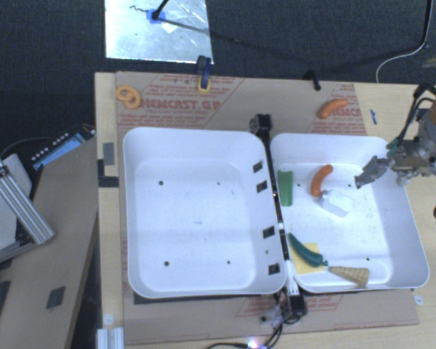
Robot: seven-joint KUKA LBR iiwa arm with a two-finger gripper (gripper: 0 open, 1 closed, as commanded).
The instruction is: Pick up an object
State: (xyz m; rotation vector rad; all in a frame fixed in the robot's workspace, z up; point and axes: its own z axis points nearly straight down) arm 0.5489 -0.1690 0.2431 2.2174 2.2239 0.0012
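Two white bins side by side on the bench: left bin, right bin.

Right bin holds five things. One orange sausage near its centre-top, long axis running roughly 1 to 7 o'clock. One green block at the bin's 9 o'clock wall, long axis 12 to 6. One small white piece just beside the sausage's lower end, toward 5 o'clock. One dark teal curved piece lying over one yellow flat piece at the 7 o'clock corner. One tan cone at 6 o'clock, tip pointing toward 9 o'clock, long axis near level.

Outside the bins, on the cardboard sheet: a second orange sausage at 12 o'clock of the right bin, one orange ring at the far left corner, one yellow-and-blue clamp on the top edge.

Gripper hangs over the right bin's 2 o'clock area, well apart from the in-bin sausage, toward 3 o'clock from it. Nothing between the fingers; whether they are spread or closed, cannot tell.

Surroundings: dark carpet, a shiny metal plate at top, pale bench to the left with an aluminium rail.
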